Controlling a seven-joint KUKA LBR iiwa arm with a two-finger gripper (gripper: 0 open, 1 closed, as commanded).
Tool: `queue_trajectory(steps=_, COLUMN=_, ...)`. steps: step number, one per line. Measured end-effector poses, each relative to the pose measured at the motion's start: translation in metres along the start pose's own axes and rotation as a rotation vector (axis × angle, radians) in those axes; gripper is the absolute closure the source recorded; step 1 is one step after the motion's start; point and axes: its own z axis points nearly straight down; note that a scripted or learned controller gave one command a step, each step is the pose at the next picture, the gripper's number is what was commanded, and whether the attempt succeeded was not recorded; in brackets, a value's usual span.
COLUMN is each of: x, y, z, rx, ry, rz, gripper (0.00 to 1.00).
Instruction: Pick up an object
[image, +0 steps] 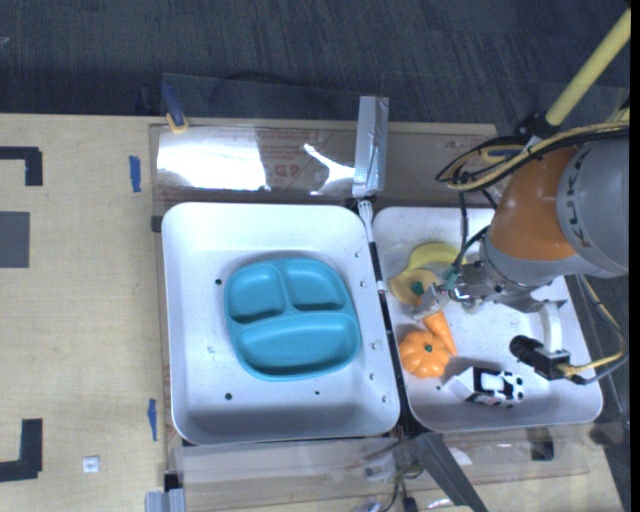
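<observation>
Camera view: gripper (440, 293) low in right bin (580, 400), above orange pumpkin (425, 353), beside yellow object (428, 262); finger state cannot tell. Blue divided plate (291, 316) in left bin (190, 300).

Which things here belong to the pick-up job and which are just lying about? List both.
Job:
- gripper
- yellow toy
- carrot
- small pumpkin
- black-and-white toy
- right bin

Lying about:
- blue divided plate
- left bin
- blue tape marks
</observation>
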Motion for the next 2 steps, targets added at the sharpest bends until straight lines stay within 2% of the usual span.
queue_trajectory(steps=1, x=0.000, y=0.002, z=-0.012, rx=-0.006, ry=-0.001, rz=0.001, gripper=1.00)
queue_trajectory(steps=2, x=0.088, y=-0.003, z=-0.107, rx=-0.012, ry=0.001, rz=-0.045, gripper=1.00)
